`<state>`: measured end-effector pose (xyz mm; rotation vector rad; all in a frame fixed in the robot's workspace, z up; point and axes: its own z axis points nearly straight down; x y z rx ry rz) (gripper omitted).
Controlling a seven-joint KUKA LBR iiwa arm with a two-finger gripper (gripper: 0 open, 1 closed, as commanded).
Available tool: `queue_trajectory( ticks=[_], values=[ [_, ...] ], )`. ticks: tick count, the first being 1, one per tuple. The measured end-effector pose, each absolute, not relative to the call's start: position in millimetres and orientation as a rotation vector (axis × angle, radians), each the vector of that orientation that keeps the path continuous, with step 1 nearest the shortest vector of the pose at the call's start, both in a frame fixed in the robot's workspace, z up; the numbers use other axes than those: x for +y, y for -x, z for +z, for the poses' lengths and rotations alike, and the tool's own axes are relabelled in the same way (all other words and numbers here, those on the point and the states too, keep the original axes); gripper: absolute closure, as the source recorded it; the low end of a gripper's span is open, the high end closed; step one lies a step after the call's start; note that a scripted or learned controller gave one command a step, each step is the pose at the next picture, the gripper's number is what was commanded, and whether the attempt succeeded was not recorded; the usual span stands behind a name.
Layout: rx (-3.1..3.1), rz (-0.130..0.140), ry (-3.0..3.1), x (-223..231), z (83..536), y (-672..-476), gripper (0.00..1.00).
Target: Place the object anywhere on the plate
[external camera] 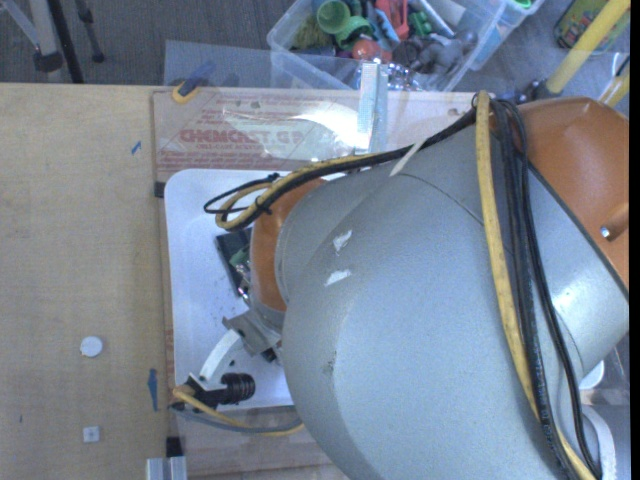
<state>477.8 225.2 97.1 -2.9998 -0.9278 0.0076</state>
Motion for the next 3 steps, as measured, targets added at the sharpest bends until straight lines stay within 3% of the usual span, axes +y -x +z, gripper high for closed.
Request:
queue_trajectory(
  ticks=[1,2,3],
  values=[
    [-1.436,-0.013,2.787,188,90,-481.5,1.0],
    [-2.073,0.002,2.358,133,127,-489.3,1.0],
    [-1.115,0.001,2.936,145,127,-478.8,1.0]
  ],
)
